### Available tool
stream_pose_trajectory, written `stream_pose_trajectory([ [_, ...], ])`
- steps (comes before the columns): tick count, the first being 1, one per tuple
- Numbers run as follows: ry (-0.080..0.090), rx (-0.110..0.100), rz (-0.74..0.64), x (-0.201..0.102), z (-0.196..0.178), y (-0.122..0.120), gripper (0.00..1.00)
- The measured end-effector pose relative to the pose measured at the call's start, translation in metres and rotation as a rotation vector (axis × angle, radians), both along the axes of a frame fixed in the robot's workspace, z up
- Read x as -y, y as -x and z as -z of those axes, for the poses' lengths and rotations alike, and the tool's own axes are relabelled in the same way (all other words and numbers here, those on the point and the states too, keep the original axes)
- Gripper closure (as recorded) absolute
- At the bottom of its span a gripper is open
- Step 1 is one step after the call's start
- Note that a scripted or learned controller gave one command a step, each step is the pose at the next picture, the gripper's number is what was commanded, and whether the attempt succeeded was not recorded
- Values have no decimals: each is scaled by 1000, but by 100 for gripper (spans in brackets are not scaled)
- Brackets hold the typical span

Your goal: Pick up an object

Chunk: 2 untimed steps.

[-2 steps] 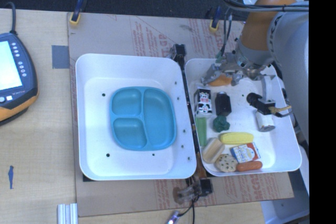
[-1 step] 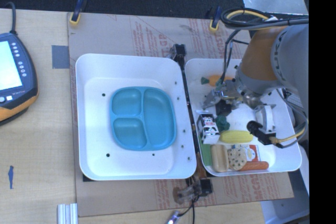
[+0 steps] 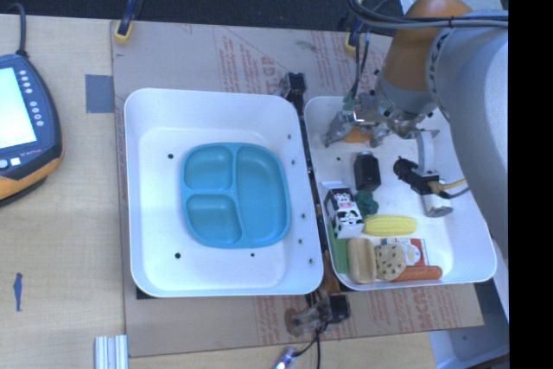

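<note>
My gripper (image 3: 361, 127) hangs low over the far end of the right bin (image 3: 467, 238). A small orange-brown thing (image 3: 356, 133) shows right under it; whether it is held I cannot tell. Just in front of the gripper lies a black block (image 3: 367, 171). Nearer the front are a green piece (image 3: 370, 204), a cow-patterned carton (image 3: 344, 212), a yellow corn cob (image 3: 390, 225), a bread slice (image 3: 360, 260), a speckled cookie-like piece (image 3: 390, 260) and a carrot (image 3: 421, 274).
The left bin (image 3: 151, 186) holds a blue divided plate (image 3: 235, 194). An orange-rimmed handheld pendant (image 3: 22, 121) rests on the bench at far left. The arm's grey body (image 3: 471, 82) covers the right bin's far right corner.
</note>
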<state>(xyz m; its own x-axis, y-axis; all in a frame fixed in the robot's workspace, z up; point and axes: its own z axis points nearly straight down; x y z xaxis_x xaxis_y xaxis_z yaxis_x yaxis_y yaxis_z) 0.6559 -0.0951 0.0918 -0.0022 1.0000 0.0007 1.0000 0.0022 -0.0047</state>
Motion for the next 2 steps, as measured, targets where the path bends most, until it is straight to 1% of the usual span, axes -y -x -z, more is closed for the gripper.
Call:
stream_pose_trajectory([
  [1,1,3,1,92,-58,0,0],
  [2,1,-1,-3,4,-23,31,0],
])
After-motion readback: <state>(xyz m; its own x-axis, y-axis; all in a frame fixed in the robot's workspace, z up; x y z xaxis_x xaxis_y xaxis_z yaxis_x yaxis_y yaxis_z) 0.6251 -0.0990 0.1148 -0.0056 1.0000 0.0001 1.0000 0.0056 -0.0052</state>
